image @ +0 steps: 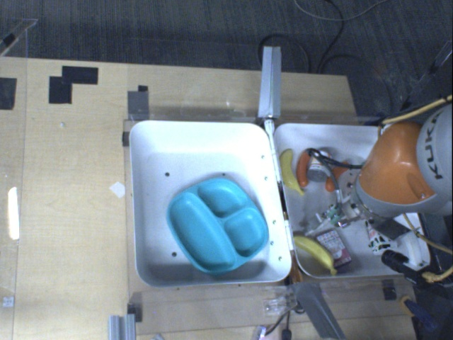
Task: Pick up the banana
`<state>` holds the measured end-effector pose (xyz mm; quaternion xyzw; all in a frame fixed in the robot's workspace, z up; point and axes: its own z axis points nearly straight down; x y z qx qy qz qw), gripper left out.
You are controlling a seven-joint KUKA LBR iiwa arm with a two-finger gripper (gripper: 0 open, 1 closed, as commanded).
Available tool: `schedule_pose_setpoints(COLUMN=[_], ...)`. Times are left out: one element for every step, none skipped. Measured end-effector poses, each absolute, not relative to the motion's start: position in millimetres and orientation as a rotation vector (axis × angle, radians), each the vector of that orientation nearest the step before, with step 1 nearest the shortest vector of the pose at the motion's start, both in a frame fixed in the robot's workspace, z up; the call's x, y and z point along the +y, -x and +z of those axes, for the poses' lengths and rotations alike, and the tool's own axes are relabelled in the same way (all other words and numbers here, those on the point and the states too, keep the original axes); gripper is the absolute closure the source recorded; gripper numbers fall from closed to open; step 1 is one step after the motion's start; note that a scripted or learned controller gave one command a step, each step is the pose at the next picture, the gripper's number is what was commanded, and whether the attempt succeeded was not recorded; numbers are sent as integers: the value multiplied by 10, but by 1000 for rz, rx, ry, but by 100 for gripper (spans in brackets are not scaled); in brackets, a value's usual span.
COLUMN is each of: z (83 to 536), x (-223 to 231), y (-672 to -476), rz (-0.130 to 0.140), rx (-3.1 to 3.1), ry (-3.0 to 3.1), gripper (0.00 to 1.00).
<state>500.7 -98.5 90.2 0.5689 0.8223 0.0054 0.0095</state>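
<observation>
Two bananas were seen in the right bin (368, 129). One banana (289, 171) lay lengthwise against the bin's 9 o'clock wall, just beside the divider (277, 183) between the bins. The second banana (316, 253) lay in the 7 o'clock corner, touching a small dark packet (337, 248) at its 3 o'clock side. An orange-red object (303, 166) was seen just beside the first banana, at its 3 o'clock, with a metallic item (320, 170) next to it.

The gripper (338, 211) was placed over the middle of the right bin, between the two bananas and touching neither. Whether it was open or shut could not be told. The arm's orange band (396, 165) was seen at 3 o'clock of the bin.

A blue divided plate (217, 224) lay in the left bin (163, 147), toward 5 o'clock.
</observation>
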Motion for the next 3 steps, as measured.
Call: schedule_pose_setpoints(z=[1044,1044,1686], x=[-1166,-1165,-942], y=[-5093,-5093,-5957], rz=[4,4,5], rx=[2853,2853,2852], ry=[-1304,-1304,-1303], gripper=[0,0,0])
